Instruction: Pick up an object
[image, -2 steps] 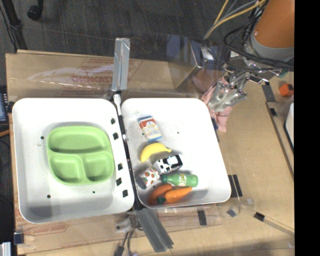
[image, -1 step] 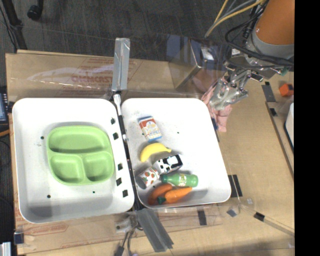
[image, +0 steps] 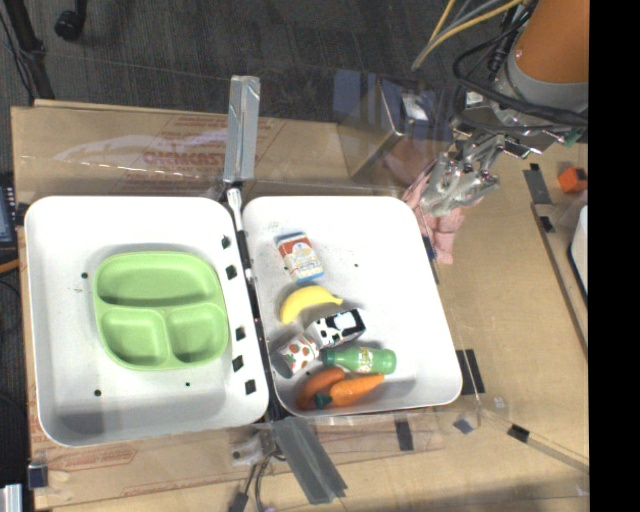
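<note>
Camera view, from above at a slant: two white bins sit side by side. The left bin (image: 60, 300) holds a green divided tray (image: 160, 308). The right bin (image: 400, 260) holds the candidate objects, clustered toward its near-left part — a small carton (image: 299, 256) farthest back, then a banana (image: 308, 302), a black-and-white toy (image: 337, 326), a red-and-white spotted piece (image: 298, 352), a green bottle (image: 359, 360) and a carrot (image: 350, 390) nearest the bin's near wall. The gripper (image: 460, 180) hangs at the far right corner of the right bin, about over its rim, with something pink (image: 445, 228) showing below it; whether that is held or merely lies beneath cannot be told. The pincer's state cannot be told either, as the hardware there reads as a blur of metal. Key relation: every object lies to the left of and nearer than the gripper, well apart from it. The carton is the closest candidate, its long axis running roughly far-to-near with a slight lean. The bottle and carrot lie with long axes left-to-right. Judgement: the coming move calls for travel leftward and toward the near side before descent — no object sits under the gripper at present.
</note>
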